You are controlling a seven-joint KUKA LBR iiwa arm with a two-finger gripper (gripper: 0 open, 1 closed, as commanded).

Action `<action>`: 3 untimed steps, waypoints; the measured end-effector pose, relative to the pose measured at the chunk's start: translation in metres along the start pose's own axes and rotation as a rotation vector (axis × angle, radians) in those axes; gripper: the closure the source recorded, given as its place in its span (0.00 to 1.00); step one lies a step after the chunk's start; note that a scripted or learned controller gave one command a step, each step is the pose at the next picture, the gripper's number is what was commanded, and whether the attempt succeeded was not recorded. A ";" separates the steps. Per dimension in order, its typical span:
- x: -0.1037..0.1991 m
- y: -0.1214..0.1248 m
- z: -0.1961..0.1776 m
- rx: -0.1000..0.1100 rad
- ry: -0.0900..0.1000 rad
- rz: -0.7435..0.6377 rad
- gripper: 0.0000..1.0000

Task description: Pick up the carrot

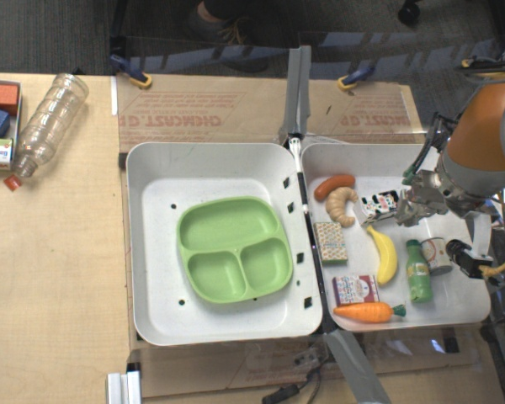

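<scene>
The carrot [368, 312] lies on its side in the right bin [463, 314], hard against the bin's near wall, orange body pointing toward the left bin [151, 225] and its green top toward the bottle [418, 280]. It sits just beside the small box [355, 289], which crowds it from behind, so the wall on one side and the box on the other leave little room for fingers to straddle it; a grasp along its short width, from above, looks the likeliest way in.

The gripper [404, 213] hangs at the far side of the right bin, well apart from the carrot, above the patterned card [379, 204] and near the top of the banana [385, 255]. Its tip is dark and small against the clutter, and I cannot tell whether it is spread or closed; nothing shows between its tips. The arm [480, 141] leans in from beyond the bin, which explains why the gripper meets the far items first.

Between the gripper and the carrot lie the banana and the bottle, both lying roughly toward the carrot. Farther from the carrot sit the sponge [330, 242], the croissant [342, 206] and the sausage [333, 185].

The left bin holds a green tray [234, 249], centred, a likely drop place. The pick is not yet begun, by my judgement.
</scene>
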State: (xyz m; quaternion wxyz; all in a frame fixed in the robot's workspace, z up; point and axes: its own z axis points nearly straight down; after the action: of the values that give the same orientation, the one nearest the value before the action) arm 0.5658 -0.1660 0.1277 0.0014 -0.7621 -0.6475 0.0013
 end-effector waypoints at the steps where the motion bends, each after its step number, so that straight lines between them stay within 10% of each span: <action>1: 0.016 -0.037 0.038 0.001 0.001 0.281 1.00; 2: 0.071 -0.035 -0.063 -0.001 -0.001 0.500 1.00; 3: 0.093 -0.106 -0.062 0.003 -0.002 0.856 1.00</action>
State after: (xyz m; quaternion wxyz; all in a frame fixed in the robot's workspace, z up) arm 0.4767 -0.0571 0.1898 0.0012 -0.9621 -0.2726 0.0034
